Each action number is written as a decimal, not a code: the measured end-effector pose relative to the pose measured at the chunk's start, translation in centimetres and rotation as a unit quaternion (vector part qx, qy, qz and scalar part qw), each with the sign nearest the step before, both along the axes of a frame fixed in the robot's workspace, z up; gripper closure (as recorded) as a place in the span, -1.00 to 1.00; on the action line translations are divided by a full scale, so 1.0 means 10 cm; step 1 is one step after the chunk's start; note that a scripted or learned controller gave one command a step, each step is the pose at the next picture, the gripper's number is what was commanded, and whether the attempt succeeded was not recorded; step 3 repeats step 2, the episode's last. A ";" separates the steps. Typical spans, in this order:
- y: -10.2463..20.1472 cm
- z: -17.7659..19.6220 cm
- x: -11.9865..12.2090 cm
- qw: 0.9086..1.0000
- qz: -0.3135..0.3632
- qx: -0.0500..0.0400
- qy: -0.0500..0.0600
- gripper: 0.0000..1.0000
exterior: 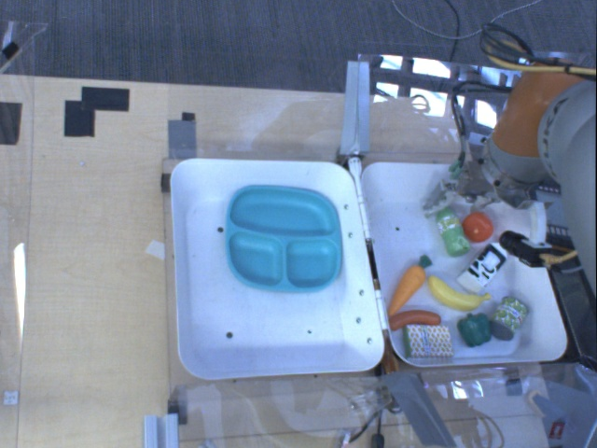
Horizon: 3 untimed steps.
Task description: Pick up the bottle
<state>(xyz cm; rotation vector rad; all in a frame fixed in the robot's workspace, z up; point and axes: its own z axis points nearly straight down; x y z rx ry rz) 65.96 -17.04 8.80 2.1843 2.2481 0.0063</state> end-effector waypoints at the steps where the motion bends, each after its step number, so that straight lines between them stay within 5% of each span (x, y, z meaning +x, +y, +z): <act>1: 0.01 0.13 0.02 1.000 0.003 -0.001 -0.003 1.00; 2: 0.25 1.06 0.11 1.000 -0.003 0.000 0.000 1.00; 3: 0.25 1.06 0.11 1.000 -0.003 0.000 0.000 1.00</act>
